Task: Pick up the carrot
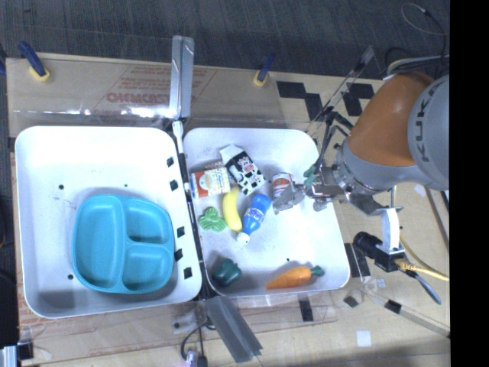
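The carrot is orange with a green top. It lies along the front wall of the right bin, its green end pointing right. My gripper hangs over the middle right of that bin, well behind the carrot and apart from it. It sits just right of a blue bottle.
Behind and left of the carrot, the right bin also holds a yellow banana, a cow-patterned carton, an orange box, a green leafy piece and a dark green pepper. A blue divided plate lies in the left bin.
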Controlling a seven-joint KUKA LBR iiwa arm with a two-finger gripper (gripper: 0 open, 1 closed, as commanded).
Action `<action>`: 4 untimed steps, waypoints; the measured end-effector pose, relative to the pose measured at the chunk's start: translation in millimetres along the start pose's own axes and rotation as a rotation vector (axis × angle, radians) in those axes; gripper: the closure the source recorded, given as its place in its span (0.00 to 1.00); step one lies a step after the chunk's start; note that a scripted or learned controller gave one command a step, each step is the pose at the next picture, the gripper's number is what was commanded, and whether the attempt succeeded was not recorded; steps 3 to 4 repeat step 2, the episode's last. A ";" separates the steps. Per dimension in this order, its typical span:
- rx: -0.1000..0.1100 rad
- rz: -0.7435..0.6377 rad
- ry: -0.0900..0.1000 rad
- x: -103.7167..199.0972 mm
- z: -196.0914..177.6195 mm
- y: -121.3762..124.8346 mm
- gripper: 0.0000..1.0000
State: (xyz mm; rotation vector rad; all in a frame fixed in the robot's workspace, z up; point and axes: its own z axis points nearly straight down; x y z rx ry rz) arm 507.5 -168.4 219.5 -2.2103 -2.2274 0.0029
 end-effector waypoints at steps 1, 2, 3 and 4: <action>0.001 0.117 0.000 -42.1 99.2 -27.7 0.00; 0.000 -0.227 0.001 -30.4 128.5 -31.0 0.00; 0.000 -0.227 0.001 -30.4 128.5 -31.0 0.00; 0.000 -0.227 0.001 -30.4 128.5 -31.0 0.00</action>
